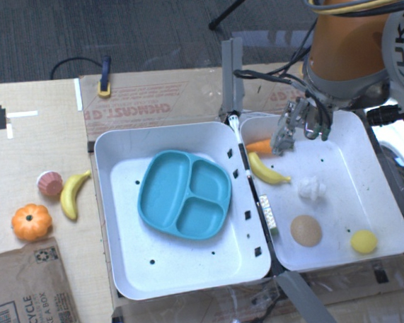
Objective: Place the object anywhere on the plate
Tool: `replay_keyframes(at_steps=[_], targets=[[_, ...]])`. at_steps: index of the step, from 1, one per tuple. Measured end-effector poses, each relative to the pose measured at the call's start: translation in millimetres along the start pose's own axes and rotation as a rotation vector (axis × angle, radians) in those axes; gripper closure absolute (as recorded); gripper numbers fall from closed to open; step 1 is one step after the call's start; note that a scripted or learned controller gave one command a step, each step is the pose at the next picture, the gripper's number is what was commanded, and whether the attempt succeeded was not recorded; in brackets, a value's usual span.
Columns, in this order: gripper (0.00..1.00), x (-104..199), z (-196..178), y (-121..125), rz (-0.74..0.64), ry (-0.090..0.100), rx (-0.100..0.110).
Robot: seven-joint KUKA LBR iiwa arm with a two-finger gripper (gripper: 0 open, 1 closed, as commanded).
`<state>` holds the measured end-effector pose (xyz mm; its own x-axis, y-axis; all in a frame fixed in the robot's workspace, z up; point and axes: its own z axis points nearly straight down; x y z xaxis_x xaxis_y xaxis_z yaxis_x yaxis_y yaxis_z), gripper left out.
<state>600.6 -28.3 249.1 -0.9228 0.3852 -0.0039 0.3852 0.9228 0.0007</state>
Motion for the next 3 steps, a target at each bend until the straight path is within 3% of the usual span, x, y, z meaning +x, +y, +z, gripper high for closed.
replay_keyframes(at_steps=[1,3], targets=[[1.00,-58.5,37.5,-20.3,-0.060,0.001,0.000],[1.00,-61.5,17.1,-20.9,-0.052,-0.009,-0.006]])
